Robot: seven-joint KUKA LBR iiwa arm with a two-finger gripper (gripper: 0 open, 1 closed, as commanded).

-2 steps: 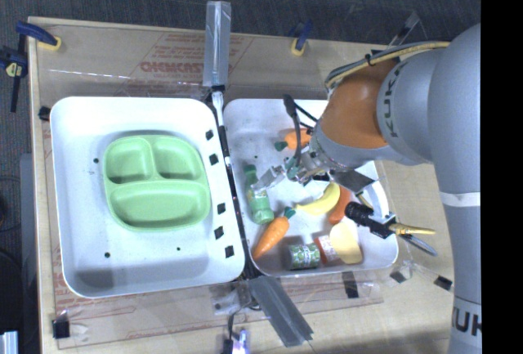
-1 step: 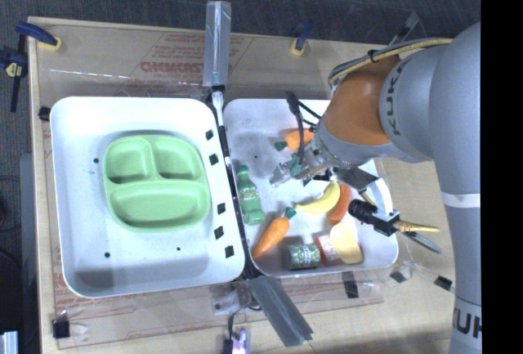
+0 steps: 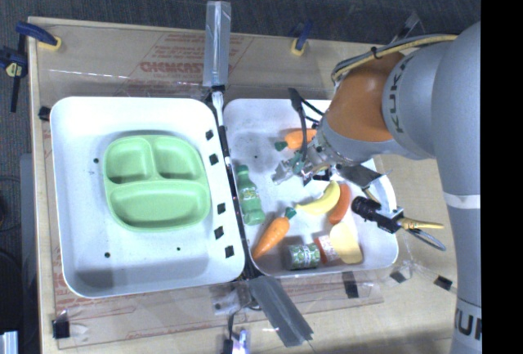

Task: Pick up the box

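Note:
A small box (image 3: pixel 341 244), pale yellow with a red end, lies in the right bin (image 3: pixel 257 119) near its front right corner. It sits beside a green-labelled can (image 3: pixel 304 256). My gripper (image 3: pixel 294 170) hangs low over the middle of the right bin, just behind a banana (image 3: pixel 321 201). It is well behind and to the left of the box and apart from it. The orange wrist band (image 3: pixel 359 107) and grey arm cover the bin's right rear part.
The right bin also holds a carrot (image 3: pixel 272 236) at the front, a second carrot (image 3: pixel 296 137) at the back, a green bottle (image 3: pixel 248 193) along the left wall and a red-orange item (image 3: pixel 339 203) beside the banana. The left bin (image 3: pixel 78 254) holds a green divided tray (image 3: pixel 157 181).

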